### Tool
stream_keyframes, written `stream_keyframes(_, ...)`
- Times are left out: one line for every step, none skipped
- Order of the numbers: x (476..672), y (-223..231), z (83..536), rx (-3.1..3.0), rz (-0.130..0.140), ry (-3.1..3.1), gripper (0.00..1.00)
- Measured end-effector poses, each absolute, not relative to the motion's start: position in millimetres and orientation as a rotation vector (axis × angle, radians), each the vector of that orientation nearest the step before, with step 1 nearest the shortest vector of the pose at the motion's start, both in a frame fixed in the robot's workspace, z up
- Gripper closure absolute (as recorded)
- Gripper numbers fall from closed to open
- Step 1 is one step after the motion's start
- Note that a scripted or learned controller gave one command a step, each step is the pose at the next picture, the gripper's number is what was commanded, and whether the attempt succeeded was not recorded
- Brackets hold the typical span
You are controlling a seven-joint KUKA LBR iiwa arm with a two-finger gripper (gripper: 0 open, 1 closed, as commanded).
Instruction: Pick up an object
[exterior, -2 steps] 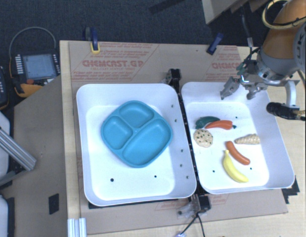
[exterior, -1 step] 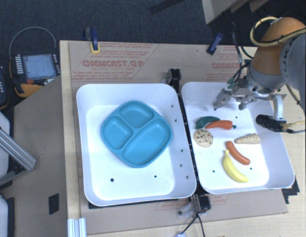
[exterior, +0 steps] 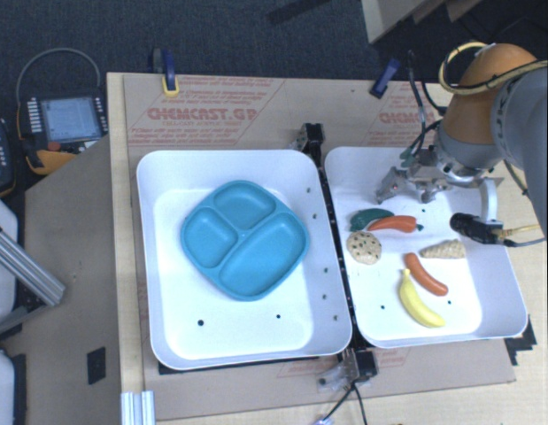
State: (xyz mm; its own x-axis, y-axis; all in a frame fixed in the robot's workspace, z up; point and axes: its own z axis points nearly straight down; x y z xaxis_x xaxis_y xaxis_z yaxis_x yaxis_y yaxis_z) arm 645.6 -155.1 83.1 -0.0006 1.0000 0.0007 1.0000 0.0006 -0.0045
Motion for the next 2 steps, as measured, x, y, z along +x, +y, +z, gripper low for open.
stream_keyframes(646.7, -155, 96, -2.221, 0.0, -2.222, 1.0)
stream_keyframes(647.0, -157, 161, -2.227, -0.006, -2.227, 1.0)
